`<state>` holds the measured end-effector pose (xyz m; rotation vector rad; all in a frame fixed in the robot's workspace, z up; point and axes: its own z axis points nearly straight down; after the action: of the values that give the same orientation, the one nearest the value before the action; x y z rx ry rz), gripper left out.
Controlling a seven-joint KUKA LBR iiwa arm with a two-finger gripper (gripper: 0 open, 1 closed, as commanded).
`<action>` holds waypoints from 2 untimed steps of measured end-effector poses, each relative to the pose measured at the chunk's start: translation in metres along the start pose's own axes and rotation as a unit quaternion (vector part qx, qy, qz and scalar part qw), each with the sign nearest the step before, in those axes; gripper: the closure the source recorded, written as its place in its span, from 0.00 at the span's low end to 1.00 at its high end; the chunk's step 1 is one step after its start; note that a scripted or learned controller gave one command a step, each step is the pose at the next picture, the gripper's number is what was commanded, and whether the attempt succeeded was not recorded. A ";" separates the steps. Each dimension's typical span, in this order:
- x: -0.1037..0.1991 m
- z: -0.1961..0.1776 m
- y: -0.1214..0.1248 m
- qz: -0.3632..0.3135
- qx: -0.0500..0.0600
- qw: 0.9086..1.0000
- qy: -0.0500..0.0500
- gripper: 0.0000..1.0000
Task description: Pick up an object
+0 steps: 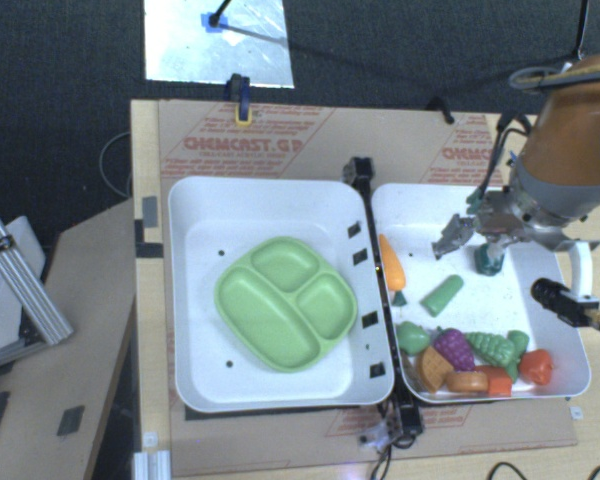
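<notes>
1. Toward the right bin's (410,208) far right, a small teal object (491,260) is lying on the floor, partly hidden beneath the gripper (477,236); what it is cannot be made out.
2. Directly above it the gripper is hanging from the arm (570,138); one grey finger (450,238) is sticking out to the left, yet whether the jaws are spread or closed cannot be told, and nothing is visibly sitting between them.
3. Near the teal object, a green block (442,295) is lying tilted in the middle of the same bin.
4. Against the bin's left wall, a carrot (391,262) is lying lengthwise.
5. Along the near edge, toy food is crowding together: a green pepper (412,337), purple grapes (453,347), a green corn-like piece (492,348), orange pieces (464,377) and a red tomato (536,366).
6. Over in the left bin (200,218), a green divided plate (285,303) is sitting flat in the middle.
7. Under both bins, a board (270,138) printed with red lettering is covering the bench.
</notes>
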<state>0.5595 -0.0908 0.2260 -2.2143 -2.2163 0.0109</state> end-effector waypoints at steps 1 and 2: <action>0.000 -0.006 0.002 -0.001 -0.006 1.000 -0.001 0.00; 0.002 0.034 0.006 0.000 -0.006 1.000 0.000 0.00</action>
<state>0.5649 -0.0892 0.1916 -2.2200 -2.2227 -0.0004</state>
